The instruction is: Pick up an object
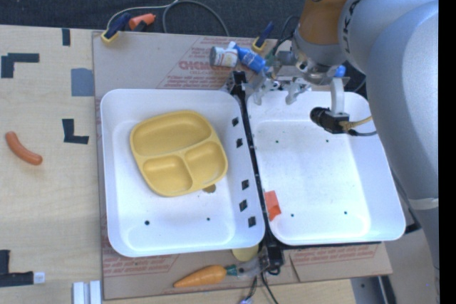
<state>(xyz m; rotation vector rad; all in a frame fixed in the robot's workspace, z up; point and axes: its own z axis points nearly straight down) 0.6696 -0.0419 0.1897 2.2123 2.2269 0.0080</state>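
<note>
Hovering – pincer point(273, 90) at bins' far edge | grip state perhaps released, cannot tell | yellow plate point(179, 152) – left bin point(114, 153)

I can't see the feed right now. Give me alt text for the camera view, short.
Seen from above, a grey arm reaches in from the right, its hand above the far edge where two white bins meet. The left bin holds a yellow divided plate; a toy carrot lies on the bench in front of it, a toy sausage off to the left.
</note>
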